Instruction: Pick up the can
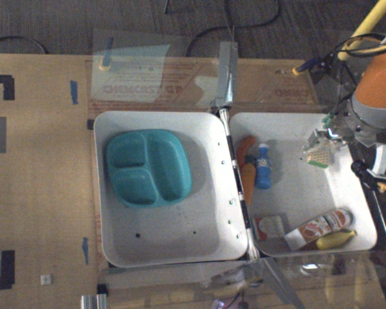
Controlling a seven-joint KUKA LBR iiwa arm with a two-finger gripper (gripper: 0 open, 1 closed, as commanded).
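Note:
A small red and white can (271, 226) lies on its side near the front left corner of the right bin (289, 192). My gripper (321, 145) hangs over the bin's far right part, well away from the can, up and to its right. A pale, checkered thing (318, 155) sits right at the gripper's tip; whether it is held or just lies under the tip is unclear. The grey arm with its orange band (376, 85) reaches in from the right edge.
A red and white bottle (320, 227) and a banana (335, 239) lie beside the can at the front. A blue bottle (263, 167) and orange carrots (247, 166) sit by the bin's left wall. The left bin (174, 237) holds a teal divided plate (148, 167).

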